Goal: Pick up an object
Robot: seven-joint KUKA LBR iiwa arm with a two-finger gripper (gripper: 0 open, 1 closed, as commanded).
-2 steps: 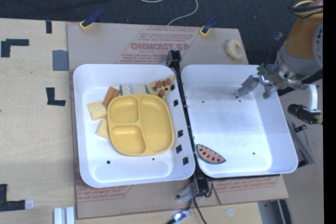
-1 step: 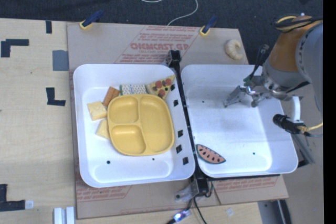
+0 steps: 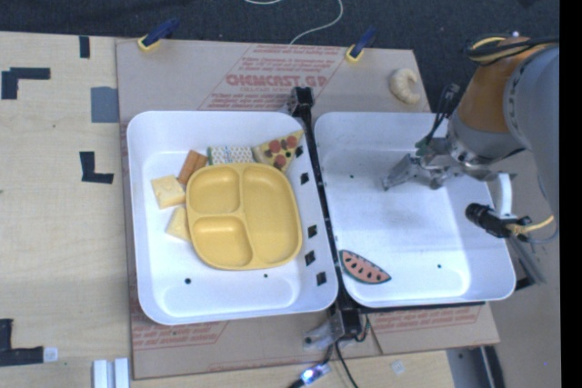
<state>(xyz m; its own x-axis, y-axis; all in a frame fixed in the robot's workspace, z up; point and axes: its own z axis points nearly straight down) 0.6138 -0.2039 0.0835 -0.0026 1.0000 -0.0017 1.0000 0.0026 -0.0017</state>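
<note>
While the gripper (image 3: 393,180) hovers with fingers apart in the right bin (image 3: 473,286), the watermelon slice (image 3: 364,268) lies near the bin's front-left corner, long axis slanting left-right, well apart from it.

The arm (image 3: 536,95) on the right is a thick, rounded grey body with an orange band (image 3: 482,91) wrapping it above the wrist. A yellow-and-black edge runs along the band's far side. A thin dark cable runs along the wrist. The gripper (image 3: 393,180) is bare grey metal with slim fingers, and a black fitting with a white bracket sits nearer, to its right.
</note>
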